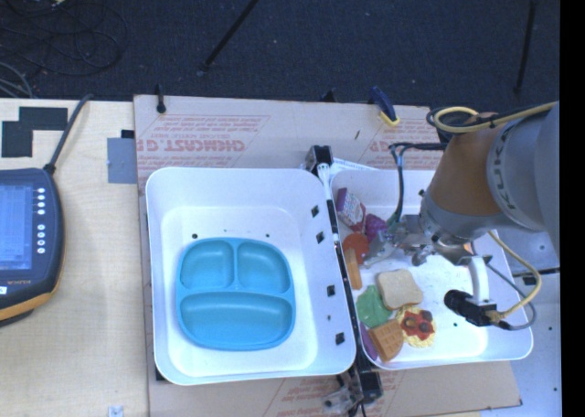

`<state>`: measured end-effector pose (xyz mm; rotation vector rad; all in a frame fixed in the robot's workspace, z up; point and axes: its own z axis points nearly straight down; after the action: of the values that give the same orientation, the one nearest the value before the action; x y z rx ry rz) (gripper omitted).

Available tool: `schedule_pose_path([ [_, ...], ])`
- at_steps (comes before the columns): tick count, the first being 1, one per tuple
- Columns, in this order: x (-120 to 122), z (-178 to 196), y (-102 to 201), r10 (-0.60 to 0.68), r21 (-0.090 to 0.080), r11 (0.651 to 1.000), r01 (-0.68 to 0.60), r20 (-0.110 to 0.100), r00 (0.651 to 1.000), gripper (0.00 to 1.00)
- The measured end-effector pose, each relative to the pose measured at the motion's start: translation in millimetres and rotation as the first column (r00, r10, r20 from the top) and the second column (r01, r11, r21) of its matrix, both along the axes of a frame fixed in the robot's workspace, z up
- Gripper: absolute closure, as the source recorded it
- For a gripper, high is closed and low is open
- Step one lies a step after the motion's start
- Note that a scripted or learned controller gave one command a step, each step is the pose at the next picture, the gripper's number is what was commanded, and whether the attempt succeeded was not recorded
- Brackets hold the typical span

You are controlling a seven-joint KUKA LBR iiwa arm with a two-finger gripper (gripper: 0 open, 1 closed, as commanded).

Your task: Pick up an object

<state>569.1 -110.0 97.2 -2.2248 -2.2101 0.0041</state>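
Camera view: tool (402,249) down in right bin (512,344) near bread (399,288), approach step; grip state unreadable; next needs closing on item.

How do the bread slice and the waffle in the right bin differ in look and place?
The bread slice is pale tan with a darker crust; the waffle is orange-brown with a grid pattern. The bread slice lies nearer the bin's middle; the waffle lies lower, near the front rim. Both are flat toy foods lying in the right bin.

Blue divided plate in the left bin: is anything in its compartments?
Empty. All three compartments of the blue divided plate show bare blue; the toy food lies in the right bin.
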Motion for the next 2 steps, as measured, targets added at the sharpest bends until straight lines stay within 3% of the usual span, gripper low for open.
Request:
schedule_pose_path([
  [1, 51.7, -6.7, 22.2, 0.009, -0.003, 1.0, -0.009, 0.01, 1.0, 0.0],
  [2, 67.6, -7.0, -13.5, 0.007, -0.001, 1.0, -0.007, 0.008, 1.0, 0.0],
])
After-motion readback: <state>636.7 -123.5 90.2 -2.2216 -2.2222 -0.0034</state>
